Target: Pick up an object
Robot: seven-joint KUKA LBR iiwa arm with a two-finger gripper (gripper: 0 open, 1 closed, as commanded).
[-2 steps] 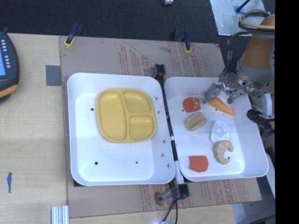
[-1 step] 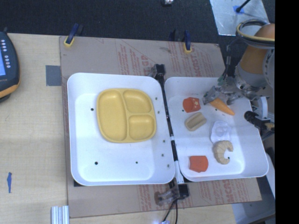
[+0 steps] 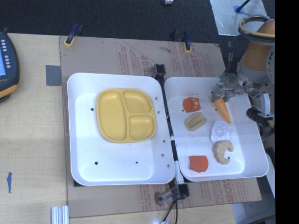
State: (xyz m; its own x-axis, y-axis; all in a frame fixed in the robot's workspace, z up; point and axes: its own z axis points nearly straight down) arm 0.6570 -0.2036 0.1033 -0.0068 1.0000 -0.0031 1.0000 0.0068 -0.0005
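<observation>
Your claw [image 3: 223, 91] hangs low at the right bin's [image 3: 252, 171] far right corner, touching the thick upper end of an orange carrot [image 3: 223, 110] that lies tilted on the bin floor. The carrot seems pinched at its top, but the fingertips blur together, so you cannot tell whether they grip. A yellow divided plate [image 3: 126, 115] sits in the left bin [image 3: 84, 162].

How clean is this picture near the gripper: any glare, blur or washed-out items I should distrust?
Camera view: even lighting with soft shadows; the gripper by the carrot is small and slightly blurred, so its finger state is unclear; the clear plastic piece nearly washes out against the right bin; the yellow tray and left bin read sharply, without harsh glare.
</observation>
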